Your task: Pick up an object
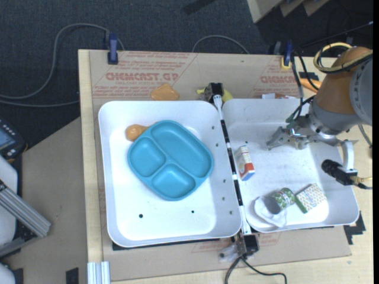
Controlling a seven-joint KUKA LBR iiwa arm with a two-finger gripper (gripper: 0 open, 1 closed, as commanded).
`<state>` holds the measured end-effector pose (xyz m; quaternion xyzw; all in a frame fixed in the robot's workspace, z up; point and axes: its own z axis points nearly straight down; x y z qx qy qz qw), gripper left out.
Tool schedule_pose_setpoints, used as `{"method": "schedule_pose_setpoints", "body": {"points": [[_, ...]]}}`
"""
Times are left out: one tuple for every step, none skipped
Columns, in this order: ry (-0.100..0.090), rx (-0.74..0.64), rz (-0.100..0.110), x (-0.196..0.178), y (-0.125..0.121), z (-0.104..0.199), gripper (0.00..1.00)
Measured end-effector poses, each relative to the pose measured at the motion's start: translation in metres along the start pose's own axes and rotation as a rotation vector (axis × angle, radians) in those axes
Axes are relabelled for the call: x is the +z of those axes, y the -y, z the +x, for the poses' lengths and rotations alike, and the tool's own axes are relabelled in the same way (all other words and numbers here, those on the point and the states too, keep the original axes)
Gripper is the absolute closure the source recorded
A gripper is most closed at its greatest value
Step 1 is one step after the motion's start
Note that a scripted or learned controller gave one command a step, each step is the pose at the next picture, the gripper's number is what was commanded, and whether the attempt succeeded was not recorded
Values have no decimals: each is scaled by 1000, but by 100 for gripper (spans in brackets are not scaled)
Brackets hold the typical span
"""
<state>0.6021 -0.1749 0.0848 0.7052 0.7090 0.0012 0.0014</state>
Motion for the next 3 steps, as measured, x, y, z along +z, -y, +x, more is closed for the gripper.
{"method": "schedule_pose_setpoints", "body": {"points": [[-8,5,6,-6,-8,-46,0],[1,-1,-1,-2,-52,12,0],[3,3,-2,-13,-51,8,100]]}}
